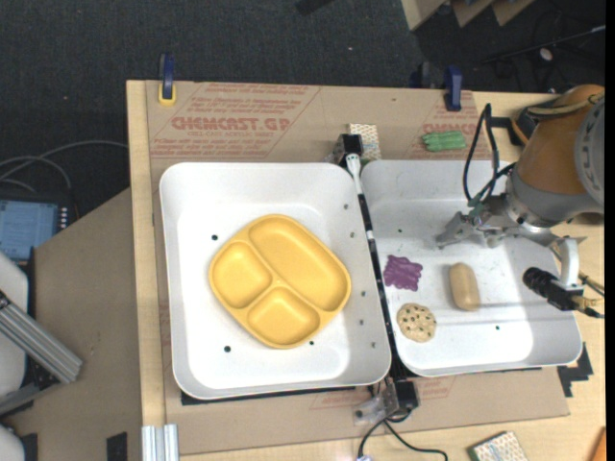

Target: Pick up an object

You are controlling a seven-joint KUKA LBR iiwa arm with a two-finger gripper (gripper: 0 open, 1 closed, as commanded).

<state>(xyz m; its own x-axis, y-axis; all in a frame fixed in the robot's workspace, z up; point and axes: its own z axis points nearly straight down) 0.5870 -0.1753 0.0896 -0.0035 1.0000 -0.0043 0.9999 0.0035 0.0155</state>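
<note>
The tan bread roll (464,286), lying in the right bin (538,349) near the tool (480,229), whose state cannot be told, is judged light, soft, best gripped across its narrow middle.

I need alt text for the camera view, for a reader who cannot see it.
The arm's gripper hovers over the right bin, above a purple piece, a tan roll and a cookie. The left bin holds a yellow divided plate.

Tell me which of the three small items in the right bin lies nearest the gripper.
The tan bread roll; the purple piece and cookie lie farther left of the gripper.
</note>
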